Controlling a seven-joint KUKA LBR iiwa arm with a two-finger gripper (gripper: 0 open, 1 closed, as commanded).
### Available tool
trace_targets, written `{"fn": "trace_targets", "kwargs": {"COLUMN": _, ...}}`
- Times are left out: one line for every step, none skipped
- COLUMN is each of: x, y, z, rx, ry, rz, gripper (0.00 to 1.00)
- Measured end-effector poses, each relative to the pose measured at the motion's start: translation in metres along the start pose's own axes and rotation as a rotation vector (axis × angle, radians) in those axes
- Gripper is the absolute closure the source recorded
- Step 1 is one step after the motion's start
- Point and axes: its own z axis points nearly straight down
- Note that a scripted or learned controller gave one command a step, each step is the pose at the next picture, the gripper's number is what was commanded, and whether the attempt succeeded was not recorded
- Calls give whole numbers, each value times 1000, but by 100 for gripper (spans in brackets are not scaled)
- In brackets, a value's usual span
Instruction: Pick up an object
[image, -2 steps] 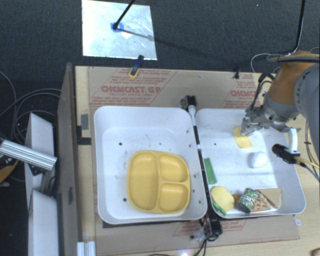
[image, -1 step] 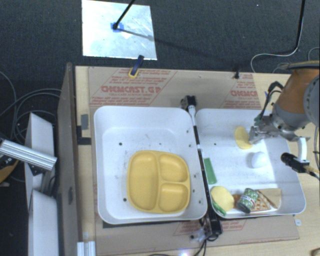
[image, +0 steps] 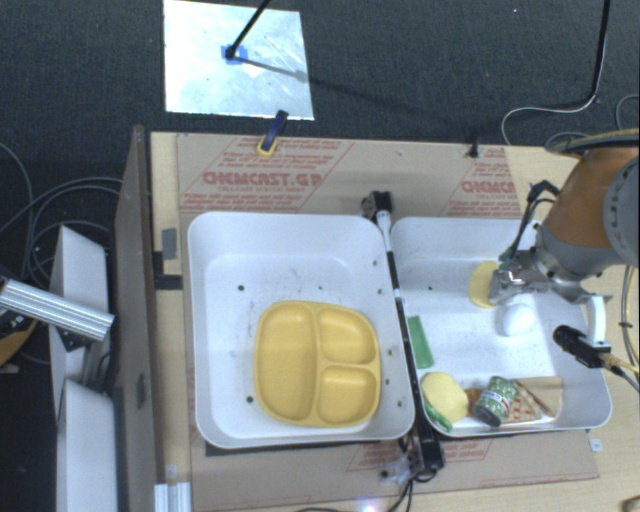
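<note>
Nearest my camera, along the right bin's (image: 600, 405) front rim: a smooth yellow lemon-shaped piece (image: 446, 396), a small dark green can (image: 493, 401) lying tilted beside it, and a flat printed wedge like a pizza slice (image: 527, 402) just past the can. The three sit close together, the can touching the wedge.

The claw (image: 508, 284) hangs low over the back half of the right bin, at the end of the grey arm with its orange band (image: 590, 205). I cannot tell whether its fingers are spread or closed; the wrist body hides them. Just under and left of it lies a pale yellow rounded object (image: 483, 285), partly covered by the claw. Just below the claw sits a glossy white rounded lump (image: 518, 319), apart from the front cluster.

Outward: a flat green strip (image: 419, 341) lies along the right bin's left wall. Bare white floor shows between the lump and the front cluster.

Left bin (image: 215, 300): a matte yellow plate (image: 318, 361), rounded-square, moulded into three compartments, sits towards the front right corner. Open floor along its back and left walls. Both bins are shallow with rounded corners, rims touching at the centre divider. They rest on a printed cardboard sheet (image: 260, 170).
</note>
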Motion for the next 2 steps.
{"fn": "trace_targets", "kwargs": {"x": -3, "y": -41, "z": 1, "rx": 2, "ry": 1, "rz": 1, "gripper": 100}}
{"fn": "trace_targets", "kwargs": {"x": 23, "y": 19, "z": -1, "rx": -8, "ry": -1, "rz": -7, "gripper": 100}}
